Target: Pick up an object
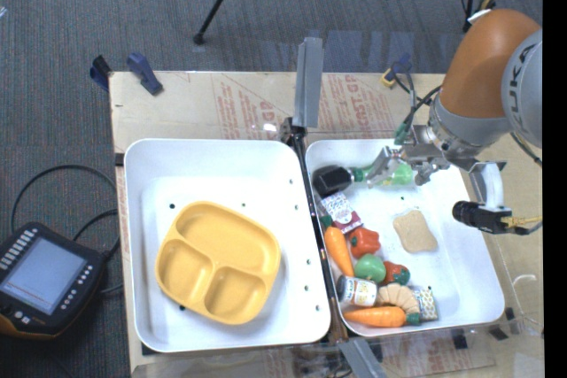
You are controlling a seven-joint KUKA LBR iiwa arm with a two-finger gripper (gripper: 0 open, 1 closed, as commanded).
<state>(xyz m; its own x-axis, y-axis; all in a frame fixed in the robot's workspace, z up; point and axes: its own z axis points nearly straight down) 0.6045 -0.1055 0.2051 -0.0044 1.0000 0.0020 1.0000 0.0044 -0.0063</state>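
I see the hand low over the right bin, at its far side, near a green item. Whether it grips anything I cannot tell. Toy food crowds the bin's left side, with an orange carrot and a tan slice.

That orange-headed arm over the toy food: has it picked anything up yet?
Nothing looks lifted yet. The pincer hangs low over the right bin, at a green item; whether it grips it is unclear. The carrots, tan slice and yellow tray lie untouched.
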